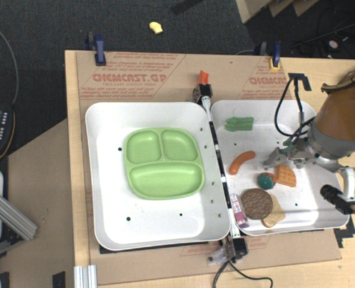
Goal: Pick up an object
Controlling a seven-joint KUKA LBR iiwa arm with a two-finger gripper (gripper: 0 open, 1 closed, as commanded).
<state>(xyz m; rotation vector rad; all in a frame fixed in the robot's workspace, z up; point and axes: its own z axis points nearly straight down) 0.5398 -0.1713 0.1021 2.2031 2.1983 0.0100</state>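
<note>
The right bin (297, 110) holds several small objects. A green block (239, 123) lies near its far edge and an orange sausage-shaped piece (242, 161) lies left of centre. A teal ball (265, 180) sits beside an orange waffle-like wedge (285, 176). Near the front are a round brown cookie (257, 202), a tan piece (274, 217) and a small pink packet (238, 209) against the left wall. My gripper (283, 156) hangs low in this bin, just behind the orange wedge and the teal ball. The view shows nothing held in it.
The left bin (105, 161) carries a green divided plate (164, 163). The grey arm with its orange band (339, 116) and a looping black cable (285, 110) cover the right bin's right side. Clamps (97, 47) stand along the far edge of the bench.
</note>
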